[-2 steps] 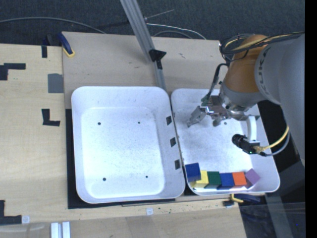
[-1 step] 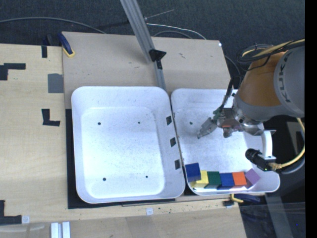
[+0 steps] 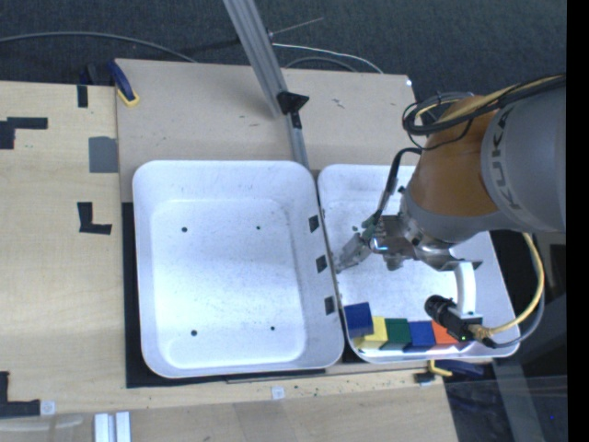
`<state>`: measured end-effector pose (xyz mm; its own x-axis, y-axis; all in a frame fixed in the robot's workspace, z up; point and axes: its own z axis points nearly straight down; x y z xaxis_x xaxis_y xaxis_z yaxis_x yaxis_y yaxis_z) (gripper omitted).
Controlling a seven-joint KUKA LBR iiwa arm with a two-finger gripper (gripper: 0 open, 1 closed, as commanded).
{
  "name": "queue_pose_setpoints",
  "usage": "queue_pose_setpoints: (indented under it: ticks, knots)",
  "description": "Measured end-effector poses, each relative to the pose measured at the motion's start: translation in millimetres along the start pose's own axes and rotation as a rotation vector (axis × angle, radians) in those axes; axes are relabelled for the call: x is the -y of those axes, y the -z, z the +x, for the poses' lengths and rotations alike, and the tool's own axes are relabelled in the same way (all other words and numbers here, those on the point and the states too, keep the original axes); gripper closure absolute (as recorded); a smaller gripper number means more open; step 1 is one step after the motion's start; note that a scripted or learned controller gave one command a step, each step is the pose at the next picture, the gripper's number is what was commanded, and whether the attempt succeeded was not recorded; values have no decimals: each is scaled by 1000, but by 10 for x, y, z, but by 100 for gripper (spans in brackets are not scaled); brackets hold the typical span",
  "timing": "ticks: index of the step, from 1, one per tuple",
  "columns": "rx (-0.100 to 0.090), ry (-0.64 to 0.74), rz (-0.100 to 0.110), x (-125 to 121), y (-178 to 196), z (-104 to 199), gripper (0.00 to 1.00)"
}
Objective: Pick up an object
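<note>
Two shallow white plastic bins sit side by side on the pale wooden bench [image 3: 55, 247], and I reach into the right-hand bin [image 3: 354, 187] from the right, my grey arm with its orange band [image 3: 451, 168] slung over most of that bin's floor. My two-finger metal gripper [image 3: 352, 251] hangs low near the bin's left wall, just beside the divide between the bins, pointing toward that wall; whether my jaws stand open or closed I cannot tell, since at this slant they blur into one grey shape, and I see nothing between them. The things worth picking lie elsewhere: a huddle of small coloured blocks sits pressed into the near corner of my bin, a blue cube [image 3: 357, 317] resting on a yellow block [image 3: 373, 338], then a green block [image 3: 397, 331], a second blue block [image 3: 421, 334] and an orange block [image 3: 444, 334] in a row along the near wall. I judge they crowd there because the bin's sloping sides let loose things slide to the edge, which makes them awkward: the wall leaves little room for a finger on that side, and the neighbours touch one another. The blue cube on top looks the easiest to me, standing proud of the rest. The left-hand bin [image 3: 230, 265] lies beyond the rim. A slanted grey metal pole [image 3: 260, 49] crosses the far bench, well apart from me.
</note>
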<state>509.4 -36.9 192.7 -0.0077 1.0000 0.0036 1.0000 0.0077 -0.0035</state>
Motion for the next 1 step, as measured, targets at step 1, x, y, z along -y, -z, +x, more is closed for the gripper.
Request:
queue_pose_setpoints:
  ticks: [1]
  knots:
    - [5,-9,-5,226,455,-354,0]
